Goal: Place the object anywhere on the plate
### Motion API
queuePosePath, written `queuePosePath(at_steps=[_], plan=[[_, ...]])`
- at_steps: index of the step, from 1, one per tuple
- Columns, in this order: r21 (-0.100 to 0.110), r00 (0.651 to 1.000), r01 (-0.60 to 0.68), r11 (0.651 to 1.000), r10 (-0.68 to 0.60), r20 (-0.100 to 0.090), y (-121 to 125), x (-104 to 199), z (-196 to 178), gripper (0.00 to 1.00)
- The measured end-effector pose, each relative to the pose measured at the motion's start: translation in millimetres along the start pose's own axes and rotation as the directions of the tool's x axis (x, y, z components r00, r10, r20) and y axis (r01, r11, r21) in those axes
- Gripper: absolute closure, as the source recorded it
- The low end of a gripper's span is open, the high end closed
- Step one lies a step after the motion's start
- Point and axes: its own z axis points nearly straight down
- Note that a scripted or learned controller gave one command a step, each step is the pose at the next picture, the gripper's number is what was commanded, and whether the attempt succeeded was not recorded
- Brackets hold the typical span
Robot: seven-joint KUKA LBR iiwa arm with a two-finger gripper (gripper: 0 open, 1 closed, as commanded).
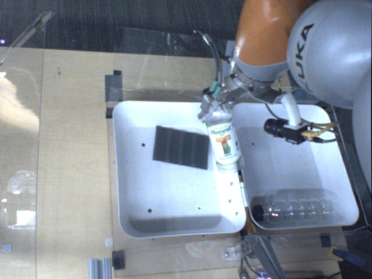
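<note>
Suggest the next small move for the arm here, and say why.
Probably carry the white bottle a little further left, toward the dark plate. The bottle hangs from the hand over the left bin's right edge, not yet above the plate, which lies flat just to its left. Releasing here would likely drop it beside the plate rather than on it.

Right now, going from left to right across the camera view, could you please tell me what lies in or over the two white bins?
Dark flat plate in the left bin → small white bottle with a green and orange label, over the left bin's right edge under the end effector → clear plastic bottle lying on its side in the right bin.
</note>
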Motion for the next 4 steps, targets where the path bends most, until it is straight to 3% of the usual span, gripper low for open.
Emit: queuePosePath(at_steps=[3,4], plan=[[-0.015,1.0,0.006,1.0,-0.006,0.002,4,-1,-32,1.0],[-0.003,0.911,0.412,0.911,-0.412,0.001,29,29,16,1.0]])
